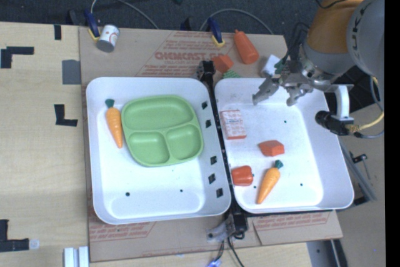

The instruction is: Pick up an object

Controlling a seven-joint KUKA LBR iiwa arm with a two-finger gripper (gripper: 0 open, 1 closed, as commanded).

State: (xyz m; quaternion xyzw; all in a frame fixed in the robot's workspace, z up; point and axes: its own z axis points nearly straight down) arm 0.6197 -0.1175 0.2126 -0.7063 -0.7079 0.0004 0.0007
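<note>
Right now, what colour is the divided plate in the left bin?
Light green; the divided plate shows best in the camera view.

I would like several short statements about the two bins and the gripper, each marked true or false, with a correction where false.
1. The green divided plate lies in the left bin. True.
2. Both carrots lie in the right bin. False: one carrot lies in the left bin beside the plate; the other carrot is in the right bin.
3. The gripper holds the red block. False: the block lies on the bin floor, apart from the open gripper.
4. A white card lies in the right bin. True.
</note>
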